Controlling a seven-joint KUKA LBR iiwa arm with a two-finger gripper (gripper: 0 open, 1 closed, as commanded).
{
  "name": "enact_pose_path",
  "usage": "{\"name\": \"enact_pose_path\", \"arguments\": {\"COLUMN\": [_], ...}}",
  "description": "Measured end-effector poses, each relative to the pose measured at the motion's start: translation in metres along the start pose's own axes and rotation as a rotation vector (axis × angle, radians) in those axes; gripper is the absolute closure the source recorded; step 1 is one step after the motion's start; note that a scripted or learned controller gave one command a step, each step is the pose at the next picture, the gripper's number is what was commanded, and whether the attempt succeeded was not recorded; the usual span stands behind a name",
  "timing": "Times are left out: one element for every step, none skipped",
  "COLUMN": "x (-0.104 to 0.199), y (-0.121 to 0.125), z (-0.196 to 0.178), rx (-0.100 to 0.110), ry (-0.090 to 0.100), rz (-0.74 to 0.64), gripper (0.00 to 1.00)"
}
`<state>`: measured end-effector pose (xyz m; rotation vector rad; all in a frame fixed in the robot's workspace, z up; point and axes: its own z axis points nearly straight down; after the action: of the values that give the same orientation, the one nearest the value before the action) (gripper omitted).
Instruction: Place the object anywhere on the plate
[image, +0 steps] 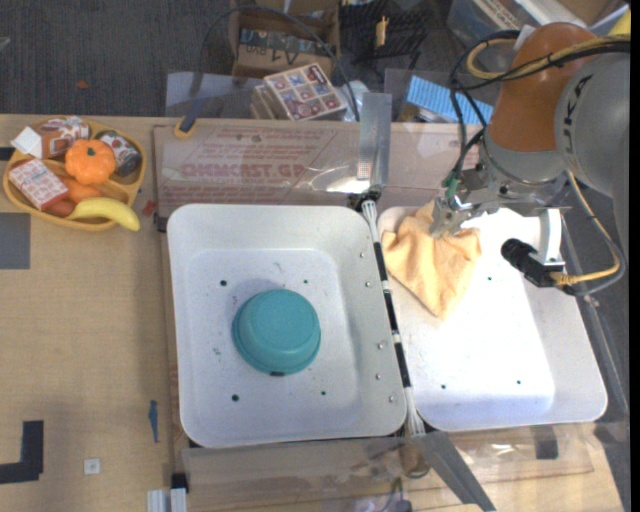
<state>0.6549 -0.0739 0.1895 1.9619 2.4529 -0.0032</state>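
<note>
- Tan tabletop (80, 330) carries two white bins side by side, left bin (200, 250) and right bin (520, 350).
- Teal plate (277, 331) sits upside-down-looking, mid left bin.
- Yellow cloth (432, 268) is bunched in the right bin's far corner, near the divider.
- My tool (447, 222) is pinched shut on the cloth's top edge.

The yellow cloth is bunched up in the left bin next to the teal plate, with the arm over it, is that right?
Not quite. The camera view shows the yellow cloth bunched up in the right bin, with the gripper over its top edge. The teal plate sits alone in the left bin, across the divider from the cloth.
</note>
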Motion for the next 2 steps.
{"name": "enact_pose_path", "arguments": {"x": [0.0, 0.048], "y": [0.001, 0.014], "z": [-0.036, -0.043], "rx": [-0.004, -0.003], "ry": [-0.001, 0.0], "rz": [-0.002, -0.403], "gripper": [1.0, 1.0]}}
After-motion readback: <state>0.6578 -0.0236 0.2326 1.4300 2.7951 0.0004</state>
